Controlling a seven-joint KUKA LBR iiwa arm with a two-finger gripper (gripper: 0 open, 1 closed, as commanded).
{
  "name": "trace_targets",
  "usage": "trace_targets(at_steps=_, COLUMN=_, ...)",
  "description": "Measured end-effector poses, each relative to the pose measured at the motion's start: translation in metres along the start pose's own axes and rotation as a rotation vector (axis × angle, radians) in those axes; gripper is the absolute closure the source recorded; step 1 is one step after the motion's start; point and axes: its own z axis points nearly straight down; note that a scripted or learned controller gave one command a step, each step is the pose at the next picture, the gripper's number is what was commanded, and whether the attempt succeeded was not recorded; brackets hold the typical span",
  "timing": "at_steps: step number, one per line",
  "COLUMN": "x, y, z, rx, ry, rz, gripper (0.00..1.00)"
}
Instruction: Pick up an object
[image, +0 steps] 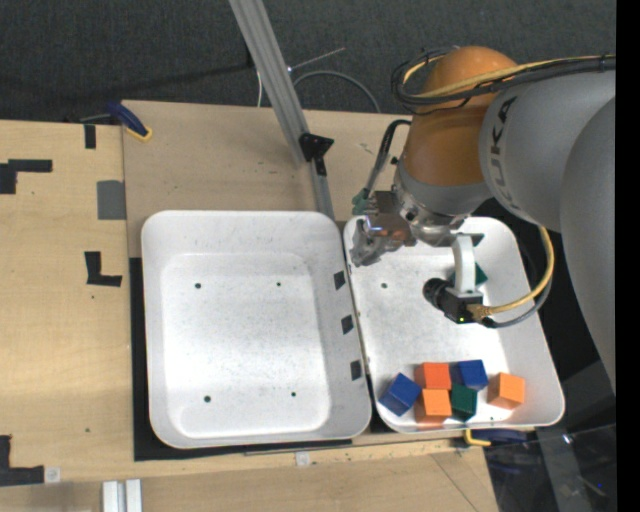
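Well below the metal pincer (372, 240), six small blocks lie grouped: three orange cubes (436, 376), two blue cubes (400, 392), one green cube (463, 401). They rest in the smooth speckled white plastic bin (385, 300).

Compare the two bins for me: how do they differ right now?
The left bin looks bare inside; the right bin holds coloured blocks clustered along its near edge. The arm and its claw hang over the right bin, not the left bin. Both are shallow, white and lie side by side.
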Motion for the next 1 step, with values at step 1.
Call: trace_targets(at_steps=1, x=0.0513, y=-0.0224, z=-0.0060, rx=-0.001, ry=0.001, rz=-0.003, gripper=1.00)
